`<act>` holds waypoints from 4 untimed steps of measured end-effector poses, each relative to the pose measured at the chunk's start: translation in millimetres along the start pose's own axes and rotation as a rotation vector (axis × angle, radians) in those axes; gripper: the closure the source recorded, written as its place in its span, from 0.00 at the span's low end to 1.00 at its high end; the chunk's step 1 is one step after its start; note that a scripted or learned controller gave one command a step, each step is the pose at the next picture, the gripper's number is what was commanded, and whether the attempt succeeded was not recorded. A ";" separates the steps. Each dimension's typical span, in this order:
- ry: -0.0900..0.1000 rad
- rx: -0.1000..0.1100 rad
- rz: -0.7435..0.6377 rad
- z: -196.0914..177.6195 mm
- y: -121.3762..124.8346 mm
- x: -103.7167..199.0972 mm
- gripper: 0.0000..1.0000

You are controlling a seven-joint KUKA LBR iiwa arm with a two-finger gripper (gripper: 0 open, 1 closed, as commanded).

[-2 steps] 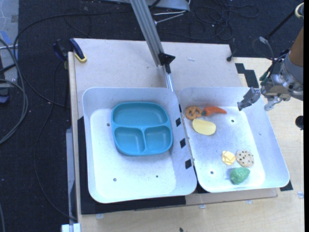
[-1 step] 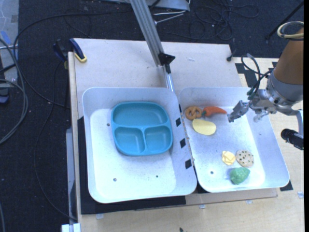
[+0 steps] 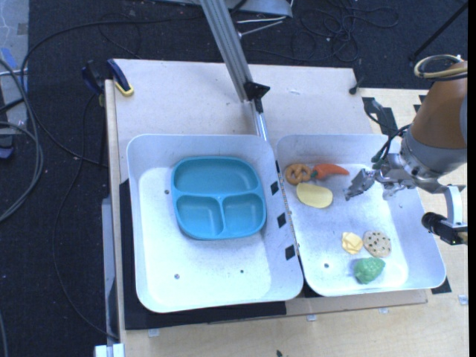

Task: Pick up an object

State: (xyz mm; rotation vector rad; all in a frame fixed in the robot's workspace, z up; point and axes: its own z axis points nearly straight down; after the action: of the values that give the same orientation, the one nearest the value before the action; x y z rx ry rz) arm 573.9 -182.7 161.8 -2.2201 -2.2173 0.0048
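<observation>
No legible text, label, brand, number or sign appears on any surface in the camera view (the blue divided tray [image 3: 219, 198], the two white bins [image 3: 149, 274] and the bench [image 3: 186, 95] all present plain, unmarked faces at this resolution).

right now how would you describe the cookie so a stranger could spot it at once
Look in the right bin, toward its near corner. Three small things cluster there: a yellow piece, a green lump, and the cookie between them on the right. It is the only round tan disc with dark spots.
</observation>
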 end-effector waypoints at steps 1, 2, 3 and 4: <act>0.001 0.000 0.000 63.6 -4.4 -1.4 0.00; -0.001 -0.006 0.000 49.2 -2.5 -1.7 1.00; -0.003 -0.012 -0.003 -14.6 -3.6 -1.2 1.00; -0.004 -0.011 -0.003 -68.7 3.0 -10.7 1.00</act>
State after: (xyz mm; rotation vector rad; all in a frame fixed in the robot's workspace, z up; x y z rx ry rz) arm 577.2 -193.4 230.5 -2.2246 -2.2278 -0.0039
